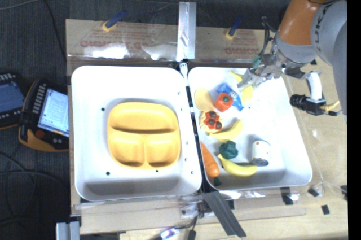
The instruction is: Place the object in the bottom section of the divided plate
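Hovering over the far right corner of the right bin, the grey arm with its orange band reaches in from the right, and its gripper points down and left toward a heap of toy food; whether the jaws are apart or together cannot be told from this slanted view, and nothing shows between them. Just beside the tip lies a blue object with a small orange-red tomato-like piece touching it. Nearer the front sit a red pepper-like piece, a yellow banana, a dark green piece, a white cup-like piece, and an orange carrot against the divider between the bins. The yellow divided plate rests in the left bin, well apart from the arm, its two smaller front sections bare. The task does not say which object is meant; judging by the gripper's position, it is one in the far cluster, not yet lifted. The main risk is crowding: the blue and orange pieces touch, so a closing grip may nudge both, catch an edge and slip, or come away empty. A round piece could also roll once released, ending in the plate's wrong section.
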{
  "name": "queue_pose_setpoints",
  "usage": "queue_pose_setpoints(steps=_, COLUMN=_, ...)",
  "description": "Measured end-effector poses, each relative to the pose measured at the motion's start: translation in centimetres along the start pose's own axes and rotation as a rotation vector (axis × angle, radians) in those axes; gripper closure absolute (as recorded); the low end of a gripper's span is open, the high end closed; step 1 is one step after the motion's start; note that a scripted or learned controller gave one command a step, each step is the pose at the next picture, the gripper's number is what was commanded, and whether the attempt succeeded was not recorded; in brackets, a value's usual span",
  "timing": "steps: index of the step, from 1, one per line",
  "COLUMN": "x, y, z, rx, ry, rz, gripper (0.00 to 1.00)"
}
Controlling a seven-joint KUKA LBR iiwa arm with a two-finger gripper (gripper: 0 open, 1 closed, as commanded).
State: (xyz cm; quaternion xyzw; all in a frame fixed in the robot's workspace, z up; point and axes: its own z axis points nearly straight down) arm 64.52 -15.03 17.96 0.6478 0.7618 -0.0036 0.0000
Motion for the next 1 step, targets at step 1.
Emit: queue_pose_setpoints(steps=1, x=7.78, y=-2.4, z=-0.16, rx=-0.002, ry=0.006, rz=-0.221, gripper=1.0)
